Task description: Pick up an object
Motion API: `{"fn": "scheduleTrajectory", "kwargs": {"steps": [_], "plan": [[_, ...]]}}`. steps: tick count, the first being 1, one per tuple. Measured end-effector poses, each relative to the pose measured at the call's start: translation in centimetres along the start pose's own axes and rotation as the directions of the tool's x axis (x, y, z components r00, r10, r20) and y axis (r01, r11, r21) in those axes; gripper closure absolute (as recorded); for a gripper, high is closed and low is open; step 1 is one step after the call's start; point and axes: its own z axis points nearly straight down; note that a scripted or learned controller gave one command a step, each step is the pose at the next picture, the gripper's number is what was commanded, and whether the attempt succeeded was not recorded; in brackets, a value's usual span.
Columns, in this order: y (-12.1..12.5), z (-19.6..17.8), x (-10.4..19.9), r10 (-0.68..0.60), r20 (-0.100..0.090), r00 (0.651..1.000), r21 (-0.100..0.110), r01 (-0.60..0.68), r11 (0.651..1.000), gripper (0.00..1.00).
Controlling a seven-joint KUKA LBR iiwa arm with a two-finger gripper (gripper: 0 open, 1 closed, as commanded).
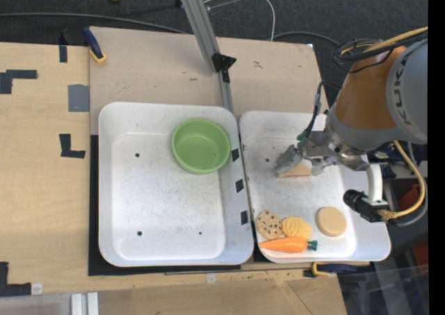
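In the right bin point(361, 247), toward its middle, we see the gripper point(300, 162) down low over a pale wedge-shaped piece point(295, 172) that looks like a toy food item, maybe bread or cheese. The metal tip sits right on or just above that wedge, but we cannot tell whether the tool is spread, closed, or clamped on it; the wrist body hides the contact. Behind it the grey arm with its orange band point(372, 91) comes in from the right. Moving outward, along the near edge of the same bin lie a chocolate-chip cookie point(268, 224), a yellow waffle-like cracker point(296, 226), an orange carrot point(286, 244) just in front of them, and a tan round bun point(331, 221) to their right, all well apart from the tool. The left bin point(118, 188) holds a green bowl point(201, 144) at its far right part. We judge the step as the grasp attempt on the wedge, with descent done or nearly done. Next move calls for a firm close on the wedge, then a straight lift; the sloped sides could let it slip out.
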Motion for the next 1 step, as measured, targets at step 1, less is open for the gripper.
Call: {"fn": "scheduleTrajectory", "kwargs": {"steps": [1], "plan": [[0.0, -0.01, -0.02, 0.0, 0.0, 1.0, 0.0, 0.0, 1.0, 0.0]]}}
